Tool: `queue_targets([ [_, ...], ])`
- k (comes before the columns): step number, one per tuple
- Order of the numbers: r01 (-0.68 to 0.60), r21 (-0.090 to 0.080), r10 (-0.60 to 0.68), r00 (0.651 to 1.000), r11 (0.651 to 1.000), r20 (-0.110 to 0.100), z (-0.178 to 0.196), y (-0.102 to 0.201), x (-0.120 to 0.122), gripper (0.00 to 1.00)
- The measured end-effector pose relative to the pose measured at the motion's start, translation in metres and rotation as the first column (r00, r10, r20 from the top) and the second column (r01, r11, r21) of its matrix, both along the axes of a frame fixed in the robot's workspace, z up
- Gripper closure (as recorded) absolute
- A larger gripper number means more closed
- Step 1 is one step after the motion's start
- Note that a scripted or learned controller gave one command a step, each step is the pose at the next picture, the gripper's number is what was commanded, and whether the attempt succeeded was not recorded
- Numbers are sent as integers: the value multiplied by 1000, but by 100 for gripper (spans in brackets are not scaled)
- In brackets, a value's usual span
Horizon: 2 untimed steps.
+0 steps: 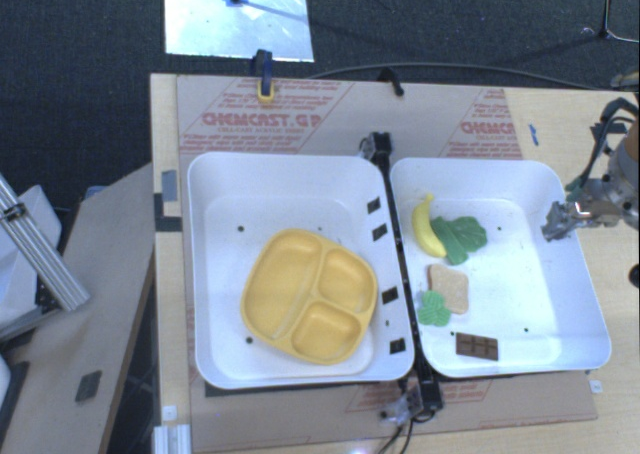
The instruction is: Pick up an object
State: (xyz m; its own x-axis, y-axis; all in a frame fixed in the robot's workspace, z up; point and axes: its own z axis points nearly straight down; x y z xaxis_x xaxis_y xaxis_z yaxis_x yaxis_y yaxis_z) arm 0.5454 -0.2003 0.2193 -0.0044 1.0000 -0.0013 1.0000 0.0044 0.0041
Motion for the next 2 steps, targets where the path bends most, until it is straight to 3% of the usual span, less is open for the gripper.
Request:
queue_targets([
  [2, -7, 3, 7, 1000, 1000, -1, 14, 122, 20, 100],
])
